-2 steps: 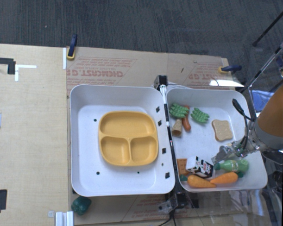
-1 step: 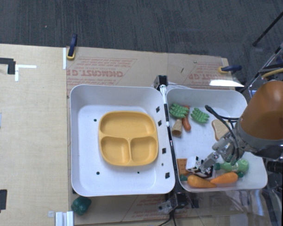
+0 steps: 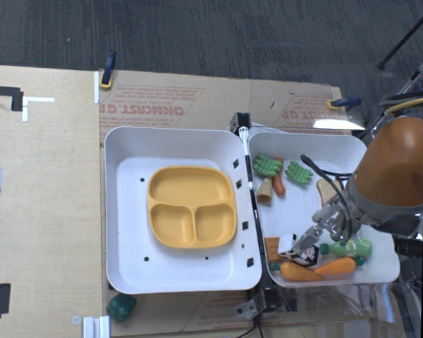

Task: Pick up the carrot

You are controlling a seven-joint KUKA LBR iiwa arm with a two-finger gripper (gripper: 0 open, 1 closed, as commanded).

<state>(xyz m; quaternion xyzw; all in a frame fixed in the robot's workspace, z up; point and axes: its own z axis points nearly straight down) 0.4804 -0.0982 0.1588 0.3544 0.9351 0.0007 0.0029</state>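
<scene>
Carrot (image 3: 317, 270) (tip behind bin (image 3: 374, 273) rim)

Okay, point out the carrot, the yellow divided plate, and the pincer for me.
carrot (image 3: 317, 270), camera view, middle of its orange body near the right bin's front wall.
yellow divided plate (image 3: 190, 185), camera view, floor of its large upper compartment, in the left bin.
pincer (image 3: 311, 239), camera view, between its fingertips above the carrot.

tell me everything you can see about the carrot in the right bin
The carrot is a smooth orange toy, plastic by its look, long and tapered, lying nearly flat along the near wall of the right bin. Its right end rises slightly toward a green toy piece that touches it. A small black and white item rests against its upper left side. The gripper hangs just above it, not holding it.
</scene>
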